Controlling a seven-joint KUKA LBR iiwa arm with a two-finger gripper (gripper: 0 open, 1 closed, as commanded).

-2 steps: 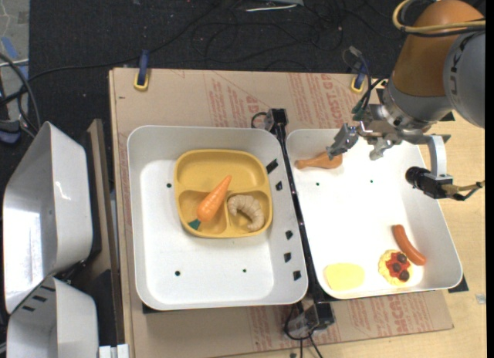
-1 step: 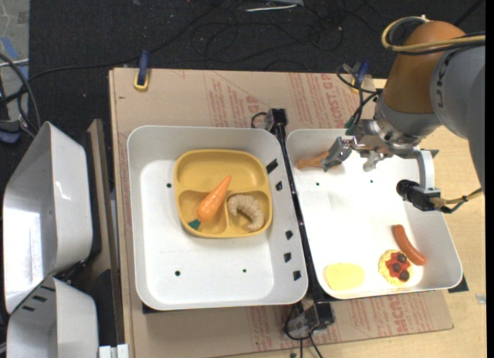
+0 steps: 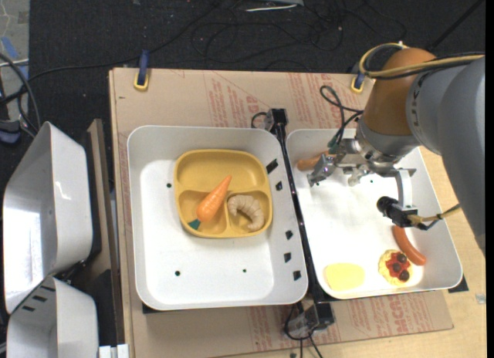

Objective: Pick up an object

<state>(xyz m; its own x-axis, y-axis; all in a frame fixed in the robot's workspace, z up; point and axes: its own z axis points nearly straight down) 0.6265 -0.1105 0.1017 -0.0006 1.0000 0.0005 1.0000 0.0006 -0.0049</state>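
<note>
We cannot tell how the grey two-finger gripper (image 3: 337, 165) stands above the shallow white right bin (image 3: 363, 229), so from here we judge it could come up with 0 objects, the red plastic sausage (image 3: 410, 245) and the round yellow disc (image 3: 343, 275) lying well apart from it.

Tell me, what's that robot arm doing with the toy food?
The arm is reaching over the right bin, where a hot dog, a little pizza and a yellow disc lie. It holds none of these. A carrot and a shrimp sit in the yellow plate in the left bin.

black cables (image 3: 231, 25) on dark floor; yellow clamps (image 3: 141, 80) on cardboard bench edge.
</note>
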